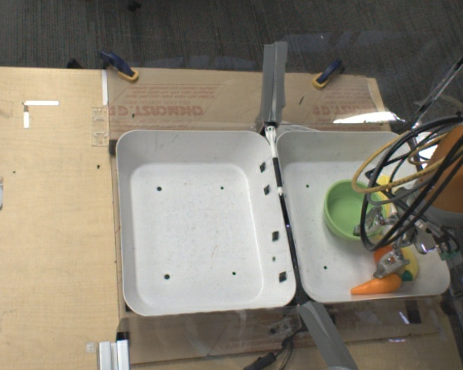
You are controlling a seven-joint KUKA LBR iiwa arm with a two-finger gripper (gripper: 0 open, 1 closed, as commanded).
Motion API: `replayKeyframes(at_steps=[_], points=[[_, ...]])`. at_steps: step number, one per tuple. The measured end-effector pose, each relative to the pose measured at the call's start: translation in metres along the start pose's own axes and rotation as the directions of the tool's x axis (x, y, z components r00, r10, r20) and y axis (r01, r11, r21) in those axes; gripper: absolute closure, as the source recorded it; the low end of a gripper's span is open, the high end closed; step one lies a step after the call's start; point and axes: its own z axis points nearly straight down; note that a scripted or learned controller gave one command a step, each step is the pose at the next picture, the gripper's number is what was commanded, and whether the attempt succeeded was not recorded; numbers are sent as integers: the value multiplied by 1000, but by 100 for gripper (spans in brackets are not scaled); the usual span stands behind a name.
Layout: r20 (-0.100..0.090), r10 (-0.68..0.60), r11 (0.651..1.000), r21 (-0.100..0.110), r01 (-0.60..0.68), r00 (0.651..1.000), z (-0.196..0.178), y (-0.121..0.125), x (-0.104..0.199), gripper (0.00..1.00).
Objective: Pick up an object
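Camera view: the grey arm with its orange band reaches into the right-hand shallow white plastic bin (316,280), its two-finger gripper (390,262) low among a tangle of black and yellow cables (397,179). Whether the gripper is apart or together cannot be told. Candidate objects crowd the bin's near right corner: a round green plastic bowl (342,210), an orange carrot-shaped toy (374,285) near the front wall, and a small yellow item (407,270) just beside it. Likely failures: a grasp glancing off the tapered carrot, pinching two neighbours together, or striking the bowl's rim.
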Motion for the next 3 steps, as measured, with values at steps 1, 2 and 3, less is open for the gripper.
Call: replayKeyframes(at_steps=[1, 2, 3], points=[[3, -10, 1000, -1, 10, 1000, 0, 59, -127, 0], [0, -145, 989, 0, 145, 989, 0, 30, -58, 0], [0, -86, 996, 0, 86, 996, 0, -38, 4, 0]])
